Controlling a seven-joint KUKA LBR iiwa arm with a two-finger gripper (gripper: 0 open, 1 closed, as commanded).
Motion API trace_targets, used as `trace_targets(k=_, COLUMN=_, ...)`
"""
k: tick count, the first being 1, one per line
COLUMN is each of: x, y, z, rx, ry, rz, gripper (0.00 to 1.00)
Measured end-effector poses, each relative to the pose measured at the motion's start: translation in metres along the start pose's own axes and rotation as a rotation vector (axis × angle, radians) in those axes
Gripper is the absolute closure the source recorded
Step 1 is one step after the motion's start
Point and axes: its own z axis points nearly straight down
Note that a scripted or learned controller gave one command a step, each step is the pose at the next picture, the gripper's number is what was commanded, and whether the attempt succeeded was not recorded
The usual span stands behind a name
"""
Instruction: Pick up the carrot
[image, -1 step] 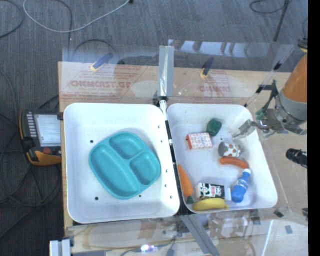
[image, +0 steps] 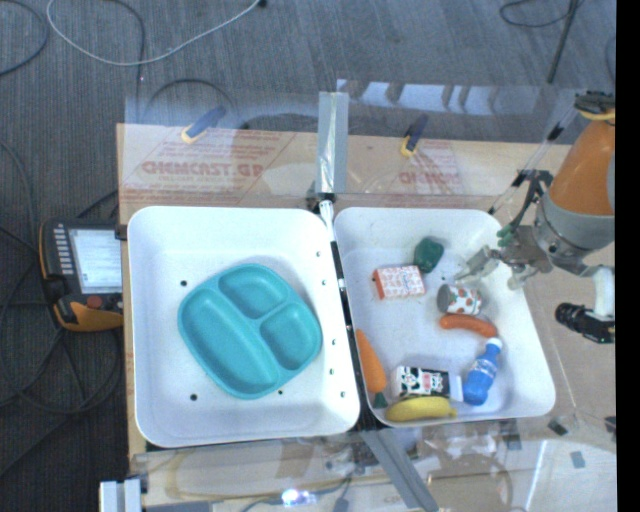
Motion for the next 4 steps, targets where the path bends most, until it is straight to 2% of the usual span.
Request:
trace_targets(k=1, x=0.000, y=0.000, z=0.000, rx=-0.001, ry=0.000, rz=0.000, gripper=0.00)
trace_targets(k=2, x=0.001, y=0.001, z=-0.006, rx=0.006, ry=0.000, rz=-0.005, gripper=1.00)
trace_targets(k=3, x=0.024, y=-0.040, z=-0.014, rx=-0.001, ry=0.002, rz=0.024, gripper=1.00)
trace_targets(k=4, x=0.056, y=-0.100, z=-0.049, rx=0.001, ry=0.004, rz=0.289, gripper=1.00)
